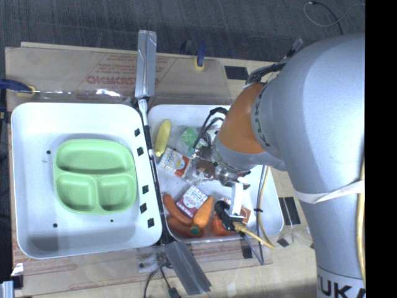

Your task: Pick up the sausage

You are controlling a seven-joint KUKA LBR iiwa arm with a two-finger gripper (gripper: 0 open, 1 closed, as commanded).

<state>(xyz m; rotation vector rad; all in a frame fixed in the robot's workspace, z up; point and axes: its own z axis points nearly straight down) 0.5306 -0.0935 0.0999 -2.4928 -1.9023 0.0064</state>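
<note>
Tan bench (74, 67), faint red print along its far edge. Beyond the bench: dark grey ribbed floor (186, 11), with a thin pale cable (325, 12) looped on it. Blue clamp (200, 54) and grey metal bar (146, 61) at the bench's far edge. Light even, shadows soft.

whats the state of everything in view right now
sausage: lying in right bin, not gripped
carrot: lying beside the sausage
banana: lying along the right bin's left wall
green tray: flat, face up in left bin
gripper: low over the right bin's middle
</note>
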